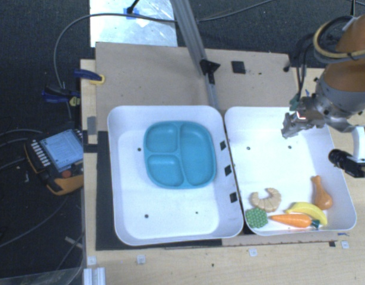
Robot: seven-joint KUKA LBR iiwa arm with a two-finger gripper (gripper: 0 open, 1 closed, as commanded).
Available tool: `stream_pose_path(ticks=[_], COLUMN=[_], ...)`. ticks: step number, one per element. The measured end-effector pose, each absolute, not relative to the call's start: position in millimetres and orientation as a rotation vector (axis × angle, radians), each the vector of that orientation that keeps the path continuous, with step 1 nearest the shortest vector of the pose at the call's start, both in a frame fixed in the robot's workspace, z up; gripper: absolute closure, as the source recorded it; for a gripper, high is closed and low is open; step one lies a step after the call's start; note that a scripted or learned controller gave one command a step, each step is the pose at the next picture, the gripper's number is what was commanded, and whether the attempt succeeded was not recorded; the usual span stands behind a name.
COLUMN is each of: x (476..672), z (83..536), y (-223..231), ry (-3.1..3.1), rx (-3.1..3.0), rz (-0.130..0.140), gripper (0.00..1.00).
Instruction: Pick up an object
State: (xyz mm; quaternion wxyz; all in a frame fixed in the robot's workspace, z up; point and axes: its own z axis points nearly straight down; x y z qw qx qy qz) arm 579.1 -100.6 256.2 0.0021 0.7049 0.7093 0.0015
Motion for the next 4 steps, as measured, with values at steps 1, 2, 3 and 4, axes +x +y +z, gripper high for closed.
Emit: stream_pose_path(ticks=[1,2,3,4], x=[570.6,560.0,546.9,530.9], z=[252.1,255.1,237.1,238.7], y=[-58.7,-9.1,38.8,93.5], ry=[2.231,2.232,2.232,2.230], rx=[2.212,2.211,2.213,2.214], rz=[0.001,0.003,0.002,0.001], gripper=[1.00,1.00,1.00,1.00])
